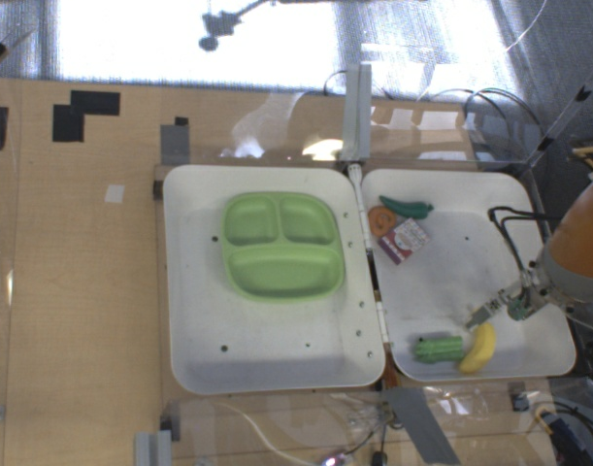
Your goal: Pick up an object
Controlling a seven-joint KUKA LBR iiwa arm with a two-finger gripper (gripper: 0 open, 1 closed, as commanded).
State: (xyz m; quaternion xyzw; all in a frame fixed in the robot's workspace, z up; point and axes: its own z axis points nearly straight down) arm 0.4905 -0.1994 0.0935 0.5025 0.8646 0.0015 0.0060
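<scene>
In the right bin (451, 260), a yellow banana (479, 349) lies near the front edge, with a green cucumber-like piece (439, 349) touching its left end. At the bin's back left lie a dark green pepper (406, 207), an orange round piece (380, 221) and a small red and white box (404, 240), close together. My gripper (484, 313) reaches in from the right and hangs just above and behind the banana, pointing left. Nothing is seen held in it.
The left bin (199, 338) holds a light green divided plate (281, 246) at its middle. A raised divider (367, 260) separates the two bins. A black cable (514, 226) loops over the right bin's back right corner.
</scene>
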